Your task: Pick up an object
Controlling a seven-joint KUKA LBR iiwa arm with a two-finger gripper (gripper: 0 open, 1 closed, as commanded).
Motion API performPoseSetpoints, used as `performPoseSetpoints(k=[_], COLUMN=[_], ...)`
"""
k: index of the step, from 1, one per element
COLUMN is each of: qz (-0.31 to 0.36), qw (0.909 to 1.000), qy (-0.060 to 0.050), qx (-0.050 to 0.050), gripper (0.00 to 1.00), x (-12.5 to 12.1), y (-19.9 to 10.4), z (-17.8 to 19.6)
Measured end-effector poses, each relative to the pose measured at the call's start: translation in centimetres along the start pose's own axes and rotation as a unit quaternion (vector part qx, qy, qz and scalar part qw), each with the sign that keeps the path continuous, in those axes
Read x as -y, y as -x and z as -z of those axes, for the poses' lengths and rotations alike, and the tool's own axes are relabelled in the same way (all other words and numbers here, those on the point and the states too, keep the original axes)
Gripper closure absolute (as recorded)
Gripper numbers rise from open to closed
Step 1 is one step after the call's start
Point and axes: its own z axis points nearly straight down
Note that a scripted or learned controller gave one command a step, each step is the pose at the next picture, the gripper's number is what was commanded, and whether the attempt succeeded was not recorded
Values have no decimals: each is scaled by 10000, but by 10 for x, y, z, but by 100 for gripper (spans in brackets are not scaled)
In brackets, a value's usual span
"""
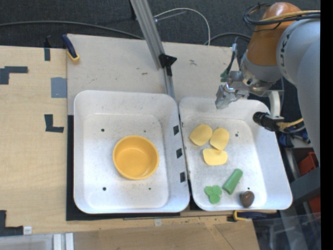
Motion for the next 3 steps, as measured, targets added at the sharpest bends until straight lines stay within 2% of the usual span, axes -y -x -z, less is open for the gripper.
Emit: performPoseSetpoints(k=[1, 2, 3], qz=[2, 19, 25], qw=[10000, 10000, 10000], qy=[9, -25, -34], qx=[0, -13, -13], gripper=[100, 100, 100], x=[-1, 21, 47], y=[0, -49, -107], z=[54, 61, 53])
